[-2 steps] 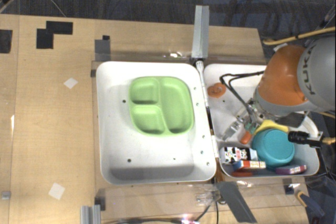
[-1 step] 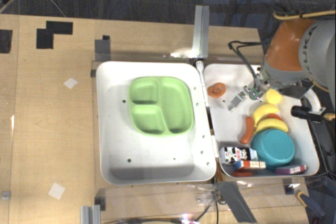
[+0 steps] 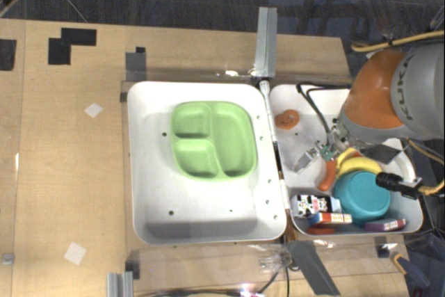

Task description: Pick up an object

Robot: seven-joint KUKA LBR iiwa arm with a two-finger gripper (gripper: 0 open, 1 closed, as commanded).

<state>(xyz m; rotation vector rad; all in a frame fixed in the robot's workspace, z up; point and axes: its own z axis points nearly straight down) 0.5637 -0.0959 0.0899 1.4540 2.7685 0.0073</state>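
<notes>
Your arm (image 3: 400,90) reaches in from the right over the right bin (image 3: 292,99); orange band plain above the wrist. The gripper (image 3: 316,153) hangs low inside that bin, beside the divider wall. Whether it is released or clenched, you cannot tell from this slant.

Right bin contents: a small orange-brown round piece (image 3: 286,119) toward the far end, apart from the gripper. Near end crowded: teal bowl (image 3: 361,195), a yellow object (image 3: 357,164) touching its far rim, an orange carrot-shaped item (image 3: 327,176) just beside the gripper, a printed box (image 3: 314,205), a red-and-white package (image 3: 332,219), a purple item (image 3: 384,225).

Left bin (image 3: 149,212): green divided tray (image 3: 212,139), lying flat near the middle.
</notes>
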